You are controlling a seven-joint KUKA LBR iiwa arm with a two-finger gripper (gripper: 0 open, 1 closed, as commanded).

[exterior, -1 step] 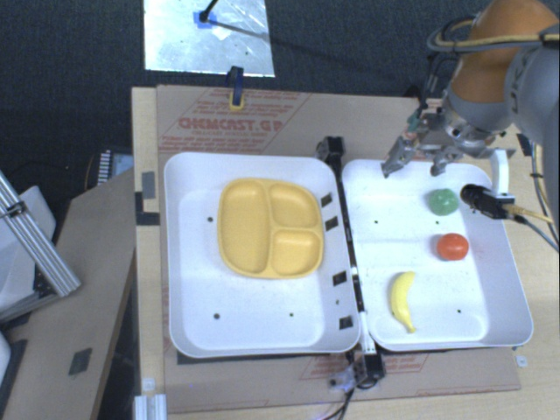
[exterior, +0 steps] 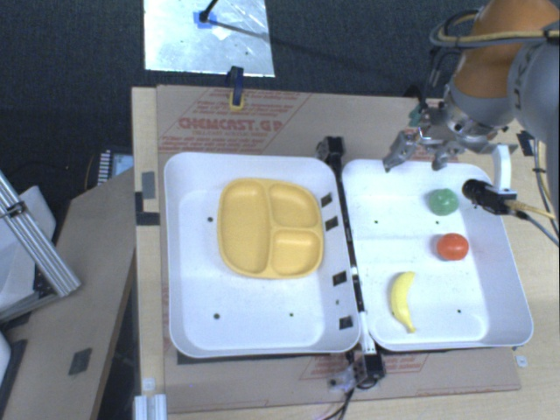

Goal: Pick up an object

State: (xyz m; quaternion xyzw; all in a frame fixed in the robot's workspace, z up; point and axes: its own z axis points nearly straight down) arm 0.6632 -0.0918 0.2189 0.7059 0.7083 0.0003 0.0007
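Note:
The right bin (exterior: 385,322) holds three small items. A green round fruit (exterior: 443,201) lies near its back right, a red tomato-like ball (exterior: 452,247) sits just in front of it, and a yellow banana (exterior: 402,300) lies toward the front. My gripper (exterior: 423,153) hangs above the back edge of the right bin, up and to the left of the green fruit. Its two fingers are spread apart with nothing between them.
The left bin (exterior: 192,322) carries a yellow divided plate (exterior: 268,227) in its middle. A black divider strip (exterior: 343,234) runs between the bins. Cardboard (exterior: 236,121) lies under both bins, and a silver sheet (exterior: 208,24) sits behind.

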